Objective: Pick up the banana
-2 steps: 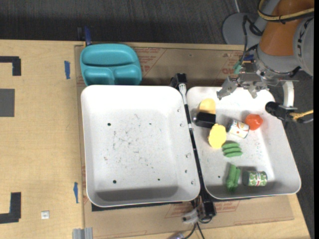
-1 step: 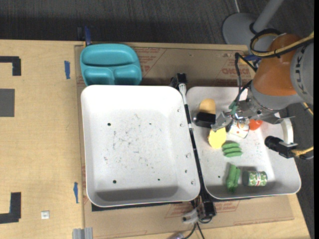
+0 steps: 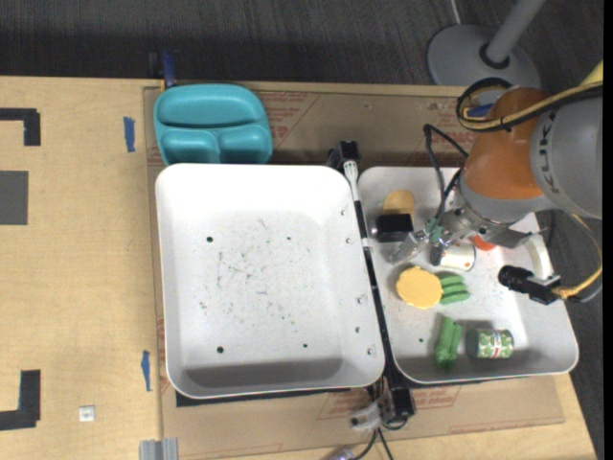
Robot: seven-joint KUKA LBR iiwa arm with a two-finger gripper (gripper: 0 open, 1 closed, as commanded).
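In the right bin point(image 3: 551, 348), a small pale-yellow piece point(image 3: 399, 201) lies near the back wall; it looks like the banana, partly in view. My gripper point(image 3: 426, 243) hangs low over the middle of that bin, just in front of and to the right of the yellow piece. A black block point(image 3: 393, 226) sits between them. I see nothing yellow in the gripper. The orange band and grey wrist point(image 3: 503, 166) hide the bin's back right part.
A round yellow disc point(image 3: 419, 287), a ridged green piece point(image 3: 453, 288), a long green vegetable point(image 3: 446, 341), a green can point(image 3: 494, 343) and a white piece point(image 3: 460, 255) share the right bin. The large left bin point(image 3: 259, 276) adjoins it. A teal divided tray point(image 3: 213, 123) stands behind.
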